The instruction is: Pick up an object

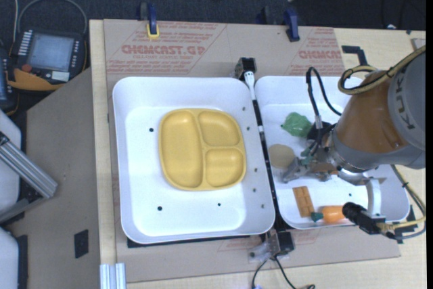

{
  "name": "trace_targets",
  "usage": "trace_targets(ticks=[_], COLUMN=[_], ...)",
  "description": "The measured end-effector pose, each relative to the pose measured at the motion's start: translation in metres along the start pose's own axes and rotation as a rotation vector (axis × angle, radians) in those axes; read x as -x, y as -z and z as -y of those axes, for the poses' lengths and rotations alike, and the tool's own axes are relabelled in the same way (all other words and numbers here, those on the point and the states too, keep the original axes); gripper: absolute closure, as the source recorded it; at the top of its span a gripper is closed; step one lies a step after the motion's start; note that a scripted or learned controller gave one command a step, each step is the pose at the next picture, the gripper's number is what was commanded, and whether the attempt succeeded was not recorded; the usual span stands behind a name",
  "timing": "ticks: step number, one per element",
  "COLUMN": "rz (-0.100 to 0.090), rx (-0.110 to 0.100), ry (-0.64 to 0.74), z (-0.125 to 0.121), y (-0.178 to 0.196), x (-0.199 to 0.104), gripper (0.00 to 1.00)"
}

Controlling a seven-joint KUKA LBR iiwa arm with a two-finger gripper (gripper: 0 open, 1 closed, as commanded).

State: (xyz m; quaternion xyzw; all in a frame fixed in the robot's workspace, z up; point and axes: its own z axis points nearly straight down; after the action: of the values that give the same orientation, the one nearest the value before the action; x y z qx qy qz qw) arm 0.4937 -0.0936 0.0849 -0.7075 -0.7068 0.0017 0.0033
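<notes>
Divided plate (pixel 201 148) in left bin (pixel 128 166), crumpled item (pixel 296 124), block (pixel 302 201) and carrot-like piece (pixel 330 214) in right bin (pixel 284 95)

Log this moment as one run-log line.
arm: over right bin | gripper: low beside tan object | green object: loose | yellow tray: left bin

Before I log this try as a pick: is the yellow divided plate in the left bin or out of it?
In. The yellow divided plate lies flat on the left bin floor, inside its rim.
</notes>
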Motion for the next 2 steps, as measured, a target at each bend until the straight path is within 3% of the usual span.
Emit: trace_targets(ticks=[1,2], rz=[0.002,0.004], rx=[0.007,0.011], ry=[-0.001,0.001], z=[-0.001,0.002], y=[0.013,0.056], x=[0.000,0.000], gripper=[1.00,1.00])
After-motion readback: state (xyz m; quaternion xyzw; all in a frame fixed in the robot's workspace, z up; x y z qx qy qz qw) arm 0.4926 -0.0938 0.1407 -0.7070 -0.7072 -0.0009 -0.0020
